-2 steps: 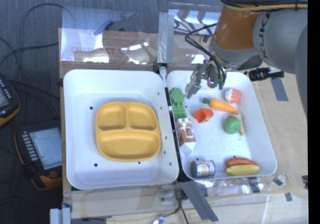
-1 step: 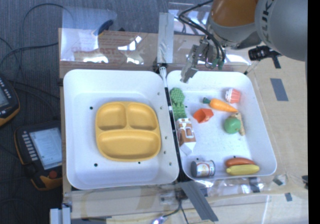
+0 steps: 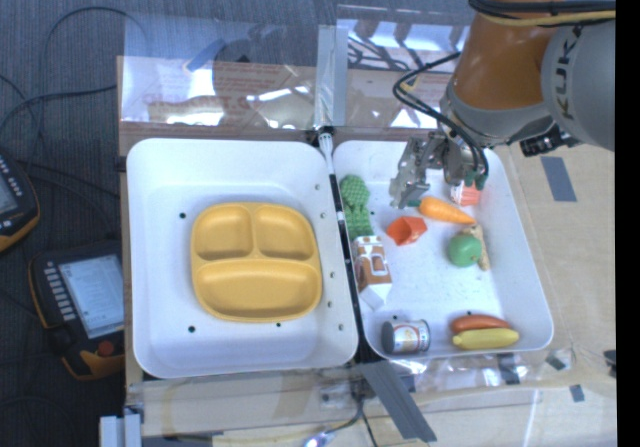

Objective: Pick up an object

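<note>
My gripper (image 3: 425, 180) hangs over the back of the right bin (image 3: 520, 235), its fingers spread with nothing between them. Just below it lie an orange carrot (image 3: 446, 211) and a small red-orange block (image 3: 406, 229). A green round fruit (image 3: 463, 250) sits further toward the front. A green bumpy vegetable (image 3: 354, 195) lies against the bin's left wall, with a brown and white box (image 3: 371, 261) below it. At the front are a small can (image 3: 407, 337), and a hot dog (image 3: 480, 323) beside a yellow banana (image 3: 486, 338).
The left bin (image 3: 160, 325) holds a yellow divided plate (image 3: 256, 261). Clear plastic panels (image 3: 300, 85) stand behind both bins. A tablet (image 3: 85, 295) and cables lie on the floor at the left.
</note>
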Motion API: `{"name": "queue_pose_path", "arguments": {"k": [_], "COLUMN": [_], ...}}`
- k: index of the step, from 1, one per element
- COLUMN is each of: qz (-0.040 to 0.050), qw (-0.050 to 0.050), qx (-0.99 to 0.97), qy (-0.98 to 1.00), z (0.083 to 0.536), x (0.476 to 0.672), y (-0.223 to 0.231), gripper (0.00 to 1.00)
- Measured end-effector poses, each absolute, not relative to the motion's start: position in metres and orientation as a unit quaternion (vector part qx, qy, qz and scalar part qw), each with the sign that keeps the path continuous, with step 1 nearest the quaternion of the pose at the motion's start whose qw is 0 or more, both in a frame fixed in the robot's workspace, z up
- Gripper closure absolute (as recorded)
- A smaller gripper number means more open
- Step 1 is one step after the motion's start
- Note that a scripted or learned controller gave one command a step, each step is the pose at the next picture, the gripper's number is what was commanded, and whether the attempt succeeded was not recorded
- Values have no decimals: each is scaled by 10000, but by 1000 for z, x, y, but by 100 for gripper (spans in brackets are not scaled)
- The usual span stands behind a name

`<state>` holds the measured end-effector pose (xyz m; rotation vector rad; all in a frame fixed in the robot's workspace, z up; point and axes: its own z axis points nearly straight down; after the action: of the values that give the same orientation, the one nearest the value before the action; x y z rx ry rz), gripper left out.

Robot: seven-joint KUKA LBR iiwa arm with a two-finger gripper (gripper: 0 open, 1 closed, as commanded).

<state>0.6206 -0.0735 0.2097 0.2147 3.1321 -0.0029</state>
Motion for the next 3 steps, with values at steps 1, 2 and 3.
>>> {"name": "queue_pose_path", "arguments": {"k": [1,2,3], "qz": [-9,-6,-5], "qw": [12,-4,53], "qx": [682,629,831], "qy": [9977,9980,9965], "z": [210,113,90], "x": [621,599,626], "y": [-73,-127,-104], "gripper": [0,0,0]}}
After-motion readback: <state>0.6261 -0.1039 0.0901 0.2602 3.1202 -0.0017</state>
